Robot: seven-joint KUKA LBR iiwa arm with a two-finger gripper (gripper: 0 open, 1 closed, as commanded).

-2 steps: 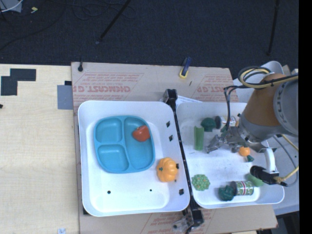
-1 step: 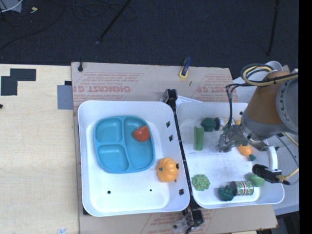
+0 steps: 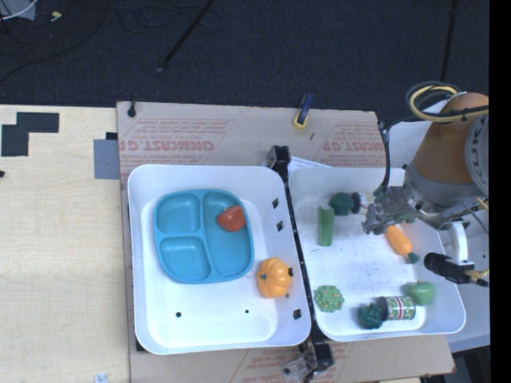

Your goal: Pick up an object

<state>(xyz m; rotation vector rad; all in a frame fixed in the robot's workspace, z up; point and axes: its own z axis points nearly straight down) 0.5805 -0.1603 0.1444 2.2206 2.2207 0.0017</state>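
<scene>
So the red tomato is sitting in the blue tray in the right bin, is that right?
Not quite. The camera view shows the red tomato in the blue tray, but that tray sits in the left bin, not the right one.

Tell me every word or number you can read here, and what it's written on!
Red printing on the cardboard sheet under the bins: it sits upside down and is too blurred to read for sure.
Label on the small jar in the right bin: too small to read.
I can read no other words or numbers.
</scene>
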